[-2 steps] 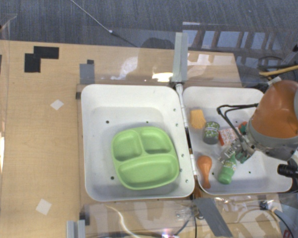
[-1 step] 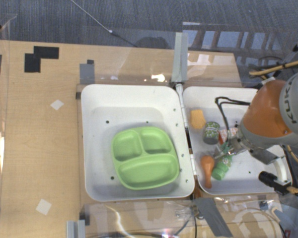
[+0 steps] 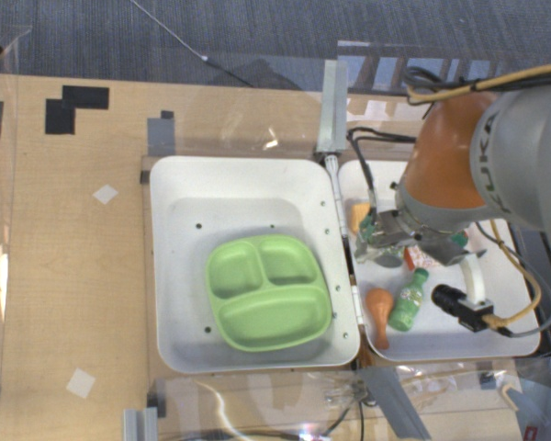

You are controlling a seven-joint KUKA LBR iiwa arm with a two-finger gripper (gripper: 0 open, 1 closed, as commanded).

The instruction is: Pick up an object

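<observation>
One camera hangs above the bench (image 3: 64, 265), tilted down, taking in both white bins (image 3: 179, 246) from fairly close, floor beyond them.

— What is sitting on the wooden bench (image 3: 64, 274)?
— Two white bins are sitting side by side, the left bin (image 3: 179, 246) and the right bin (image 3: 510, 338), with black patches (image 3: 73, 108) lying near the far corner

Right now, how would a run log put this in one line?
arm: over right bin | green bottle, orange item: lying in bin | green tray: left bin
</observation>
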